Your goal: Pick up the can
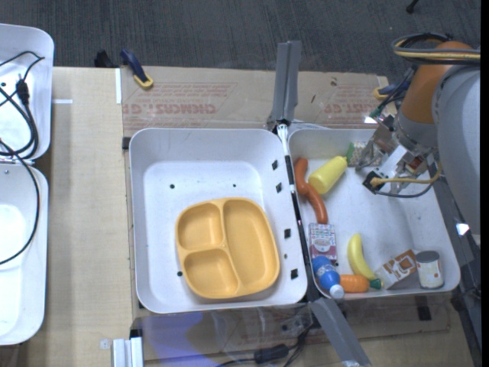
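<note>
Both bins on worktop point(84, 205), arm at upper right.
Left bin point(153, 174): yellow divided plate point(227, 247), lower middle of frame. Right bin point(443, 228), left to right: two sausages point(309, 189) along its left wall, small carton point(322, 239) below them, blue bottle point(327, 275), carrot point(354, 284), banana point(357, 254), yellow bottle point(327, 173) higher up, brown-white carton point(397, 268), then can point(429, 269) upright in lower right corner, just beside that carton. Tool point(382, 170) over bin's upper right, well apart from can; cannot tell its state.
</note>
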Robot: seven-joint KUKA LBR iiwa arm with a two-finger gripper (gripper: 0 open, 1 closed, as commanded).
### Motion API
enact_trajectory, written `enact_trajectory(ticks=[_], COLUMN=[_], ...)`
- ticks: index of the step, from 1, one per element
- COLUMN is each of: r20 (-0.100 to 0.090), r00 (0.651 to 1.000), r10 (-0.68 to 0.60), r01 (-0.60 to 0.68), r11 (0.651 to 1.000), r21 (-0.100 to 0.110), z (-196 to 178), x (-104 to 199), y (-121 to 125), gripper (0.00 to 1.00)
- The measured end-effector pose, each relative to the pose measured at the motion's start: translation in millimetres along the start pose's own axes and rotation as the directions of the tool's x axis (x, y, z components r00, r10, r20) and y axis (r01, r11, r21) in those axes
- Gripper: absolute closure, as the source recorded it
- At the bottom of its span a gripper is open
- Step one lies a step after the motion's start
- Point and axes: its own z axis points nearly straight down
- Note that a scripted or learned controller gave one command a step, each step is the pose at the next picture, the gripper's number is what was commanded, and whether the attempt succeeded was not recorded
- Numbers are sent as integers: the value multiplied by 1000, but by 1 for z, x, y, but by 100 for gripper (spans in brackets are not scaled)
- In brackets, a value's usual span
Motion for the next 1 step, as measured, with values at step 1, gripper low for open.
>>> enact_trajectory(ticks=[1], r20=[-9], r00=[935], r10=[355], r01=[-355], r11=[935], r21=[-3], z=[1], x=[-23], y=[4], gripper=[0])
